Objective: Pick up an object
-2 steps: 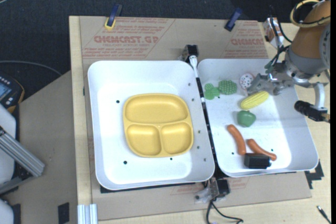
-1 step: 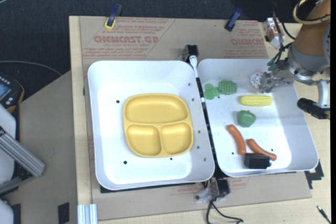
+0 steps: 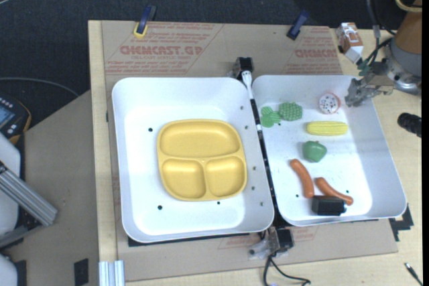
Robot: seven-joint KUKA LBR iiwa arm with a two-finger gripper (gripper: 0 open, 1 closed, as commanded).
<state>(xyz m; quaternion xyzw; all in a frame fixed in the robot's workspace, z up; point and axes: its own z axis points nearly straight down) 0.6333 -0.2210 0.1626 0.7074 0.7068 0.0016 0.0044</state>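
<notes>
Two sausages hug right bin's near rim, perhaps touching.

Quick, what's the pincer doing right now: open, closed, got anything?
Pincer: at the far right rim of the right bin, beside the small round white toy; nothing seen between its fingers; open or closed cannot be told.

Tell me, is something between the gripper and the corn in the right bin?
Nothing visible blocks it. The gripper is over the right bin's far right corner; the corn lies nearer the camera, and the small round pink toy sits beside that line.
</notes>
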